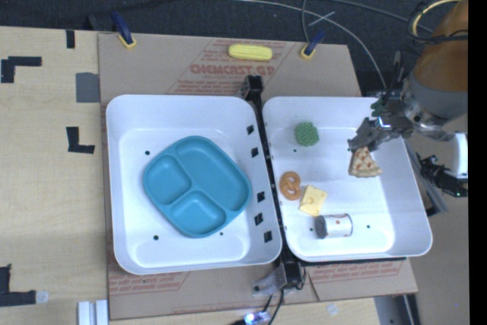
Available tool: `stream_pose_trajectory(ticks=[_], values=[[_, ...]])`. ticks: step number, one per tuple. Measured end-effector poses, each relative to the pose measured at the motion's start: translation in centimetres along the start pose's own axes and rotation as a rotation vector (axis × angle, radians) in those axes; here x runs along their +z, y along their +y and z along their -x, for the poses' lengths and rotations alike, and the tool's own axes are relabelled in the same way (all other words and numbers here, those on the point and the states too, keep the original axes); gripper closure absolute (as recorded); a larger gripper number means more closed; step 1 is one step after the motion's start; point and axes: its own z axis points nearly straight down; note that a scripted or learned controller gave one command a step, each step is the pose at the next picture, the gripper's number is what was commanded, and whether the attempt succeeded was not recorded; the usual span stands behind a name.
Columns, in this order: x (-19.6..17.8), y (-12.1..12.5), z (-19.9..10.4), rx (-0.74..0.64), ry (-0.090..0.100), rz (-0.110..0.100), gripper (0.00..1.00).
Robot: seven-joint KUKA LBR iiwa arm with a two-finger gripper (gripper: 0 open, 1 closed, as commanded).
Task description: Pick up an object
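Right bin [403,240], tool [368,142] fingers indistinct

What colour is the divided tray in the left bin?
Light blue; the divided tray shows clearly in the camera view, lying in the left bin.

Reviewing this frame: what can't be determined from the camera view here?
- Whether the two-finger gripper actually grips the triangular pizza-slice toy: too small and dark where they meet.
- The label on the small silver-and-black can lying in the right white bin: too small to read.
- The grey arm with its orange band: cut off by the right edge.
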Motion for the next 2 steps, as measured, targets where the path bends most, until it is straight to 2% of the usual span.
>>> stream_pose_trajectory(ticks=[1,2], values=[[1.2,0.3,-5.4,-0.004,0.001,-0.003,1.0],[0.5,0.4,-10.1,-0.005,0.002,-0.002,1.0]])
